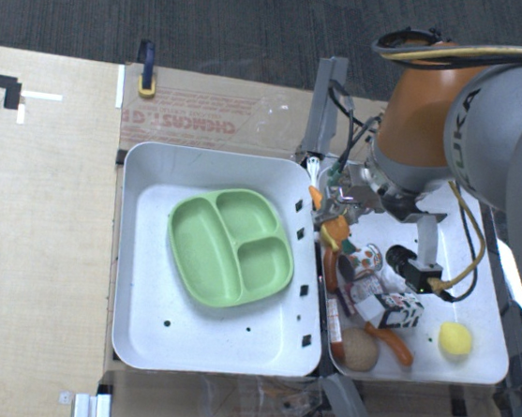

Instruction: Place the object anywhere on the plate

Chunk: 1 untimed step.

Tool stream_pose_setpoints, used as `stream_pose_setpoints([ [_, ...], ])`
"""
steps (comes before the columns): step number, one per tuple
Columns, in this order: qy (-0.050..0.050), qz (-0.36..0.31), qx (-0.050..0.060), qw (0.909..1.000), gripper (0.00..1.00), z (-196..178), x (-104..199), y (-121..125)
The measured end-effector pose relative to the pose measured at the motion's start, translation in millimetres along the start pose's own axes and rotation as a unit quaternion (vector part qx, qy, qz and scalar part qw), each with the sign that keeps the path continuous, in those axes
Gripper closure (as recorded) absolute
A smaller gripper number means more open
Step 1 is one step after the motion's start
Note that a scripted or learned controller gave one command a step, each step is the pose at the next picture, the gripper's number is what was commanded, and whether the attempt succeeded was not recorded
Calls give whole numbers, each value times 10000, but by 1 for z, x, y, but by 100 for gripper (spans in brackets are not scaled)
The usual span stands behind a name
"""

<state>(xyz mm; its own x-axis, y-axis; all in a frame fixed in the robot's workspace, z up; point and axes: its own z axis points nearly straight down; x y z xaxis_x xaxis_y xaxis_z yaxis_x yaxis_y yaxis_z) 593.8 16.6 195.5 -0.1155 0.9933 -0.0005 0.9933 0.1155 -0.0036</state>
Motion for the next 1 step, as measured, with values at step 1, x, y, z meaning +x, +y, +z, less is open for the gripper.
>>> stream_pose_setpoints([
  [1,-3,-884,-3,9961,100,5,62,8],
])
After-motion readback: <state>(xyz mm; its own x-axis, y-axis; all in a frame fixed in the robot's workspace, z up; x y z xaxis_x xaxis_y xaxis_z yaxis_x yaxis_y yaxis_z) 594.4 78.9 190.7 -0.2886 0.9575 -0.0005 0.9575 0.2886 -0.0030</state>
